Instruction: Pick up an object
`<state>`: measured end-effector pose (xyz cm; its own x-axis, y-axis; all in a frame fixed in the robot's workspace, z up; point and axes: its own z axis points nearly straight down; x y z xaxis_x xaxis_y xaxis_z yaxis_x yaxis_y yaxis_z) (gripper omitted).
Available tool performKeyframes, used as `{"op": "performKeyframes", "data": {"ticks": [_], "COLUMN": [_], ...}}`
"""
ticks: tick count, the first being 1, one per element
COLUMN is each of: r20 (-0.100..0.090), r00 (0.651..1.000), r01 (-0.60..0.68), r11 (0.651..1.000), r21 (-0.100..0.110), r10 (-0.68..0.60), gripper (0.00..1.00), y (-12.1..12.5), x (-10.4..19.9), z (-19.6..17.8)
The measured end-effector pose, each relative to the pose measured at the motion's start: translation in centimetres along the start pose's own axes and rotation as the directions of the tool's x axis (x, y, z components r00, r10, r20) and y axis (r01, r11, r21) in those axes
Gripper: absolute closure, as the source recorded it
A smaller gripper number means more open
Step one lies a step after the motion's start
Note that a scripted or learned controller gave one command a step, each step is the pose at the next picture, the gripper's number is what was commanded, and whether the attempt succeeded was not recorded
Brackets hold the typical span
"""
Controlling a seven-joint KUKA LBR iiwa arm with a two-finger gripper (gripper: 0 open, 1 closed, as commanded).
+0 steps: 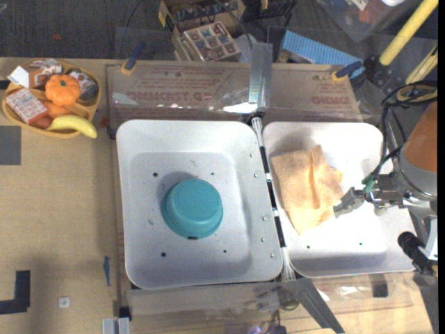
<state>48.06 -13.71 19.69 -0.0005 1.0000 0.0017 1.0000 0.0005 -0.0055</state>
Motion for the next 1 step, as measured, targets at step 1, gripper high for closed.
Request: {"op": "performKeyframes", "data": {"ticks": [1], "r20": [0.003], "r00": [0.997], "r01": [0.083], "r11": [0.997], "r21": [-0.004], "r10": [-0.083], "gripper": [0.0], "y": [8.3], "x": [3.76], "z": [7.81]}}
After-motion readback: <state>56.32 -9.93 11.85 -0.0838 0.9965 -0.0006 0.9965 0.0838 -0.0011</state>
